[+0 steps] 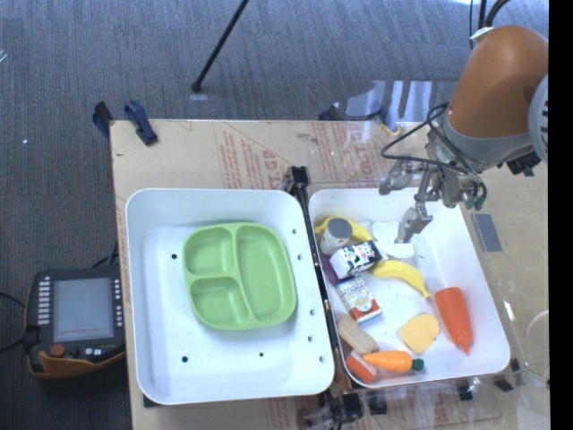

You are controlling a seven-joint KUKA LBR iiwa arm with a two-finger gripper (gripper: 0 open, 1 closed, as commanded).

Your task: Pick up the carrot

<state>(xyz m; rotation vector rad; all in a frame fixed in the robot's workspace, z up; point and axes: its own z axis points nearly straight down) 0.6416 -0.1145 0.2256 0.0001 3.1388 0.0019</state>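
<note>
A long orange carrot (455, 318) lies along the right side of the right bin (479, 267). A smaller carrot with a green stub (390, 361) rests by that bin's front edge. My gripper (414, 226) hangs over the bin's back part, above a bare patch of floor, just behind a banana (403, 276). It is well apart from both carrots and carries nothing that I can see.
The right bin also holds a yellow cup-like toy (338, 232), two small cartons (354, 260) (360, 299), a bread piece (357, 335) and a yellow wedge (419, 333). A green divided plate (240, 276) sits in the left bin (143, 267).
</note>
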